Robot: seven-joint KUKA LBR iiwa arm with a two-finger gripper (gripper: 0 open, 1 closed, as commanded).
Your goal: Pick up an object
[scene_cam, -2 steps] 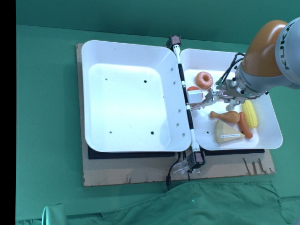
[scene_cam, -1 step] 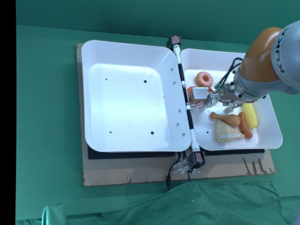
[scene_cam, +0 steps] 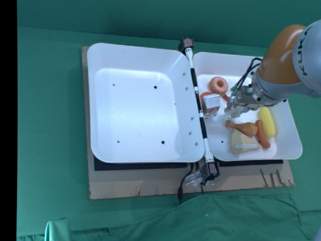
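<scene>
Six small items crowd the right bin (scene_cam: pixel 291 149), and that crowding is your main risk. From the bin's centre you have a doughnut (scene_cam: pixel 218 85) at 11 o'clock, a small red-and-white carton (scene_cam: pixel 211 104) at 9 o'clock against the divider, a drumstick (scene_cam: pixel 244 128) at the centre, a carrot (scene_cam: pixel 262 134) and a corn cob (scene_cam: pixel 267 122) at 3 o'clock lying side by side, and a tan block (scene_cam: pixel 244 143) with a label at 6 o'clock. The drumstick, carrot and block touch or nearly touch, so a descent among them could nudge neighbours, pinch two at once, or close on nothing. The gripper (scene_cam: pixel 235 108) hangs low over the gap between carton and drumstick, near both; you should expect a glancing contact with either. You cannot tell from this view how far the tool is open, and nothing is visibly held. The left bin (scene_cam: pixel 100 59) is not involved.
</scene>
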